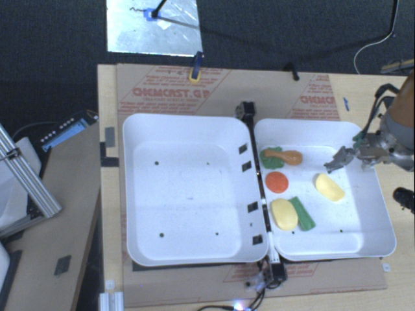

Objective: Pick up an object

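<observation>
Far left of the claw (338, 159), the left bin (188, 190) sits bare; I judge it's the drop side. The right bin (343, 238) under the claw holds the pickings: a green and orange toy (283, 155) and a red disc (277, 182) to its left, a yellow lump (283, 214) beside a green strip (301, 214) lower left, a yellow piece (329, 188) just below it, likeliest target. Nothing is gripped. Whether the claw is apart or together, I cannot tell.
</observation>
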You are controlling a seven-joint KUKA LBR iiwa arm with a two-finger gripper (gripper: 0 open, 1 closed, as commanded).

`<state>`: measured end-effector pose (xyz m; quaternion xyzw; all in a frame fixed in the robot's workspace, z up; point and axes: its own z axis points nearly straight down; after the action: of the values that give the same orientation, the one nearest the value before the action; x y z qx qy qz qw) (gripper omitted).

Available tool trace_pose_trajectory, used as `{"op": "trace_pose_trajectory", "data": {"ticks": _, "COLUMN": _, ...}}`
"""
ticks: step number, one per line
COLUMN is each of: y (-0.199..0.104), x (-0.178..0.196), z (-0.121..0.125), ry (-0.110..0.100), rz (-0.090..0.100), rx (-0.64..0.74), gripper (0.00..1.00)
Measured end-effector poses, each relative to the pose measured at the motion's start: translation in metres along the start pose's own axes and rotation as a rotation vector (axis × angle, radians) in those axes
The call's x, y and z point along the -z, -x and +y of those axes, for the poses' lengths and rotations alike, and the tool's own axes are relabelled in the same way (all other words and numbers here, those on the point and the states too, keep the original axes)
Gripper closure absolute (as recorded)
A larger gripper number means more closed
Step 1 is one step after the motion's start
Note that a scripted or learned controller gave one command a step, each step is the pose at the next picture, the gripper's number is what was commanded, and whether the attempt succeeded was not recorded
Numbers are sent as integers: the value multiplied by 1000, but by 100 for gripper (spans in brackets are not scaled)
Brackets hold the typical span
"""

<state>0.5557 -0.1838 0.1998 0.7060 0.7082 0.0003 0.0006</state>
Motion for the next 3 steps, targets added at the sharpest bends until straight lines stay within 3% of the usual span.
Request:
{"op": "trace_pose_trajectory", "data": {"ticks": 1, "y": -64, "x": -116, "z": 0, "ry": -5, "rz": 4, "rx": 6, "gripper": 0}}
{"op": "trace_pose_trajectory", "data": {"ticks": 2, "y": -60, "x": -100, "z": 2, "ry": 2, "rz": 0, "rx": 1, "gripper": 100}}
{"op": "trace_pose_trajectory", "data": {"ticks": 3, "y": -89, "x": -117, "z": -73, "ry": -7, "rz": 3, "rx": -2, "gripper": 100}}
